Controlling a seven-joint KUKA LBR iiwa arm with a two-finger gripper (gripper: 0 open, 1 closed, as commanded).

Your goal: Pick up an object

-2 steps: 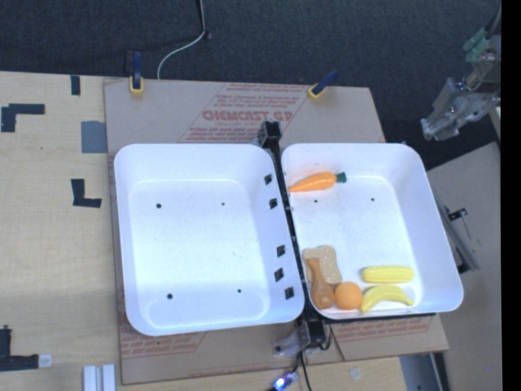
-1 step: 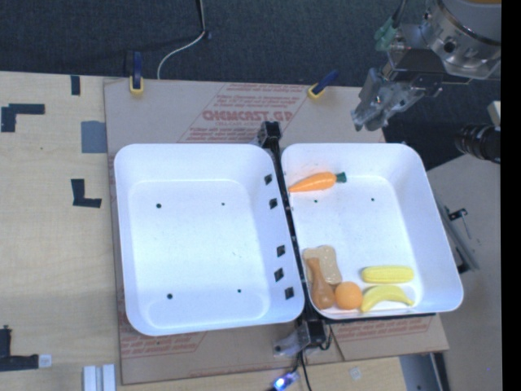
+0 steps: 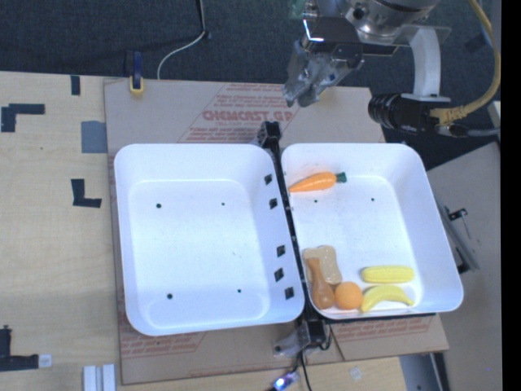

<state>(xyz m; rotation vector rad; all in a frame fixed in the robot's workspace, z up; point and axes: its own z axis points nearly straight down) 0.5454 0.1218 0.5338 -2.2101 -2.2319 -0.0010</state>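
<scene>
Camera view, nearest edge first: crowded into the front corner of the right bin, a yellow banana-shaped toy, a second yellow piece just behind it, an orange ball touching a tan and brown block against the dividing wall. Alongside, the left bin.

Farther back in the right bin, lying alone near that same wall, an orange carrot with a green tip, well apart from the front cluster. Probably the easiest target. Best approached from straight above, closing across the narrow body near its middle rather than along its length. Worth keeping clear of the dividing wall, and lifting only once the grip is firm.

Beyond the bins, on the table, a cardboard sheet with red printing, upside down from here and too blurred to read with confidence.

Farthest, the jaws hanging above that cardboard past the back rims, high and not yet over any object. Nothing seen in them. Cannot tell how far open.
</scene>
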